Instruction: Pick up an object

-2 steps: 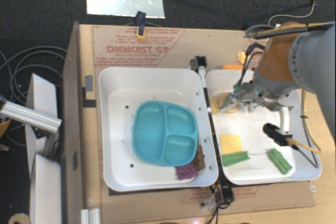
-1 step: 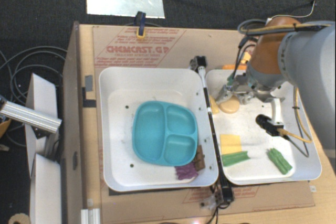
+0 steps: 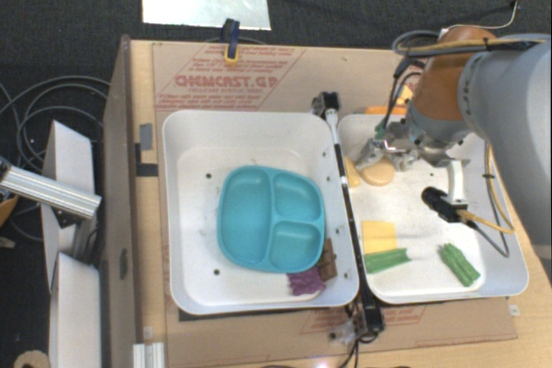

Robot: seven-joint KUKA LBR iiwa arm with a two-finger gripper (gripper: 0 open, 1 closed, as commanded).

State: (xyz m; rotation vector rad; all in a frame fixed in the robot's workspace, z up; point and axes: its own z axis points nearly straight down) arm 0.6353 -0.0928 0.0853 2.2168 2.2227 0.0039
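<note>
**Pincer working low over the tan piece in the right bin**

I am watching the arm [image 3: 483,90] reaching in over the right bin [image 3: 504,280], with the pincer [image 3: 390,152] hanging just above a tan rounded piece [image 3: 377,174] near that bin's left wall. I am judging that piece to be the likely target, since the wrist is pointing down right beside it. I cannot tell whether the pincer is apart or together; the wrist housing is hiding that.

Nearer the front of the right bin, a yellow block [image 3: 379,234], a green stick [image 3: 385,260] and a second green piece [image 3: 460,264] are lying apart from one another, free for a later try. Left of the right bin, the other bin [image 3: 185,185] is holding a teal divided plate [image 3: 271,218].
</note>
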